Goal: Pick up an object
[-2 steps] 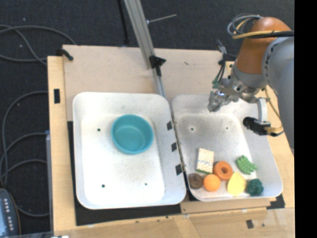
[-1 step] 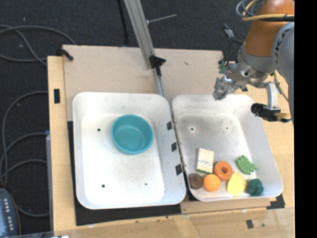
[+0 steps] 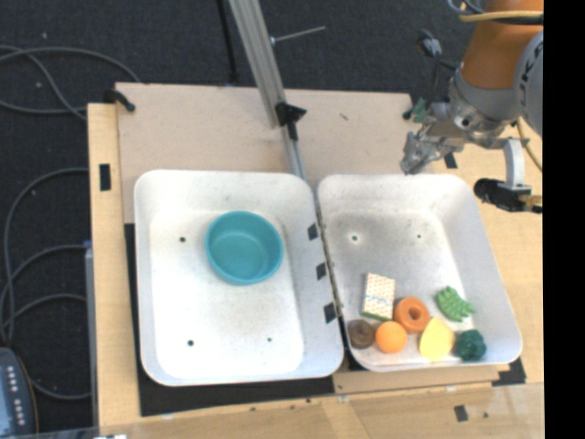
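Left bin [image 3: 164, 245]: holds a teal bowl [image 3: 243, 247], upright, near the middle
Right bin [image 3: 402, 218]: objects gathered at the near edge
Objects: patterned block [image 3: 378, 294], orange ring [image 3: 412, 314], orange ball [image 3: 391, 337], brown disc [image 3: 362, 334], yellow piece [image 3: 437, 338], two green pieces [image 3: 453, 303]
Gripper [image 3: 417, 160]: above the far rim of the right bin, well apart from the objects
Arm [image 3: 498, 53]: enters from the upper right

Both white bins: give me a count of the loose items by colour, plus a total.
Teal: 1, the round teal plastic bowl in the left bin.
Green: 2, the light green ridged piece and the dark green bushy piece.
Orange: 2, the orange ring and the orange ball.
Yellow: 1, the yellow rounded piece.
Brown: 1, the brown disc.
Cream: 1, the speckled block.
Total: 8.
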### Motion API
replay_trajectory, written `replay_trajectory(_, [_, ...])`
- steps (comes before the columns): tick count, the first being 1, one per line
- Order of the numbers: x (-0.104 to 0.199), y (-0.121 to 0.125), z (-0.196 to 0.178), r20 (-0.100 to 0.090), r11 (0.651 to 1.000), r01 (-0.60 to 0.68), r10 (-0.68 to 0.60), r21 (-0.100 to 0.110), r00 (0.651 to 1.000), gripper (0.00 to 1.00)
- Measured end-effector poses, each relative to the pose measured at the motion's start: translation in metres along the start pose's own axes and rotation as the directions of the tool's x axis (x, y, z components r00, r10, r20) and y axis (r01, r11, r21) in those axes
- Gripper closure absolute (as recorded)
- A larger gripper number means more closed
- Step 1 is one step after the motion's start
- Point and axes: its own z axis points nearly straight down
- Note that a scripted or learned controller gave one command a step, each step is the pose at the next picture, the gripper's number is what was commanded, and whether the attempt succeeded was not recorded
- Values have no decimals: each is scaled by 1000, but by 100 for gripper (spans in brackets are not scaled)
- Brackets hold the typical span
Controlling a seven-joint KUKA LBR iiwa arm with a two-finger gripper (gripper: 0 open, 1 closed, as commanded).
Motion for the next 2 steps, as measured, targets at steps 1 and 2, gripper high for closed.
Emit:
replay_trajectory(1, [52,-13,11,-1,1000,2,-2,6,1000,100])
replay_trajectory(2, [105,-30,1,-2,1000,3,-3,5,1000,100])
